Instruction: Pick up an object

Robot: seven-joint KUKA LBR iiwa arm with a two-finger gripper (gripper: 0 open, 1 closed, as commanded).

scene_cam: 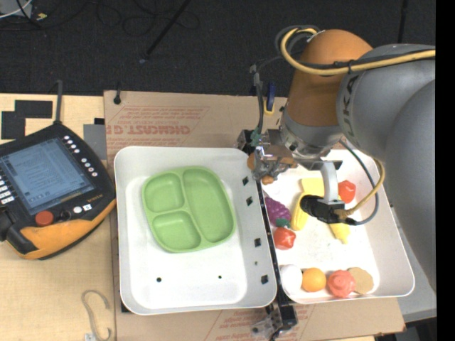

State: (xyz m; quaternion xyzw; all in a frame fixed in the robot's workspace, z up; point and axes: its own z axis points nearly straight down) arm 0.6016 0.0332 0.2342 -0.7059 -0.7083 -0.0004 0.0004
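My gripper (269,165) hangs at the upper left corner of the right bin (393,256), close to the divider between the bins. Just below it lie purple grapes (277,209) and a red pepper (284,238). To its right sit a yellow block (310,186), a small red piece (346,190) and a yellow banana-like piece (340,231). A white egg (290,274), an orange (313,279), a pink-red fruit (340,283) and a tan round piece (362,280) line the front edge. The arm hides the bin's back part.
The left bin (142,275) holds a green divided plate (188,209). A teach pendant (46,183) lies on the bench to the left. A grey bar with a black end (317,208) and a yellow cable hang from the arm over the right bin.
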